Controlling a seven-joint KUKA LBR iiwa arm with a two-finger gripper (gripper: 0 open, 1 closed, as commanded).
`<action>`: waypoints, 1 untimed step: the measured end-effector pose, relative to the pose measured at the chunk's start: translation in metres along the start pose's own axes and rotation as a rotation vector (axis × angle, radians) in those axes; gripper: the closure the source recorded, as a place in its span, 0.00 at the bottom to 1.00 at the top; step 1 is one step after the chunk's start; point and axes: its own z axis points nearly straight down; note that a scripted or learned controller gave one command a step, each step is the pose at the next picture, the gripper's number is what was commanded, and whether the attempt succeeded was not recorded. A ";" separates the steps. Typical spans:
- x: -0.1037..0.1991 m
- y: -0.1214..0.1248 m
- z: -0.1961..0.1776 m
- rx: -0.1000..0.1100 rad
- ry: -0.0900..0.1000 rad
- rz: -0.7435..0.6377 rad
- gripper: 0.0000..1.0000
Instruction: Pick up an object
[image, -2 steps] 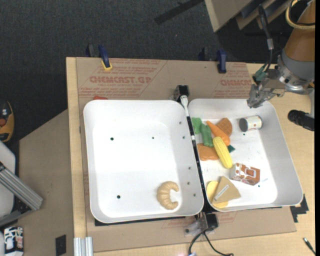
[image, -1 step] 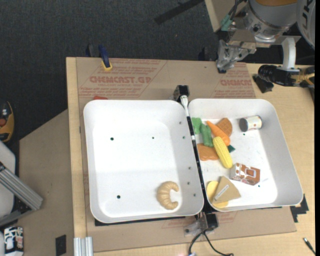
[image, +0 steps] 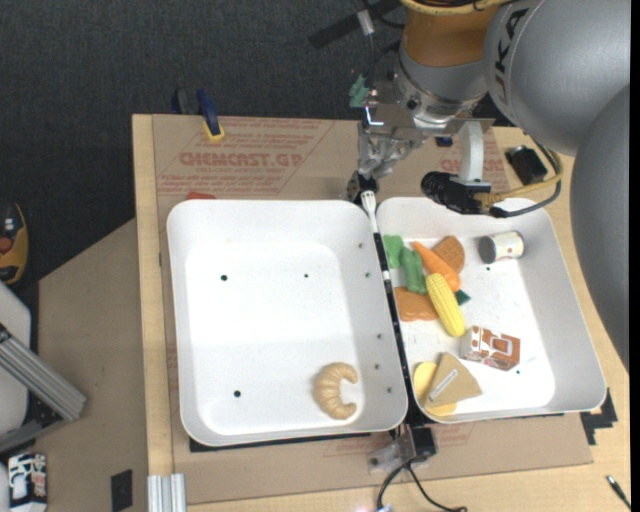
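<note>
My gripper (image: 368, 180) hangs over the back rims of the two bins, right where they meet, with nothing visibly held. The left bin (image: 200, 300) holds a tan croissant (image: 337, 390) near its front right corner. In the right bin (image: 545, 330), a pile lies against the left wall: a green piece (image: 400, 256), a carrot (image: 436, 262), a yellow corn cob (image: 445, 303) and an orange piece (image: 414, 306). A small pale cylinder (image: 503, 246) lies at the back of the right bin. A brown and white carton (image: 493, 347) and a tan wedge (image: 455, 385) lie toward its front.
A yellow slice (image: 424, 377) sits beside the wedge. The bins rest on a cardboard sheet (image: 260, 150) with a blue and yellow clamp (image: 210, 115) at its back edge. The grey arm (image: 560, 60) covers the upper right.
</note>
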 end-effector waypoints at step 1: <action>0.067 0.001 -0.127 -0.023 0.002 0.000 1.00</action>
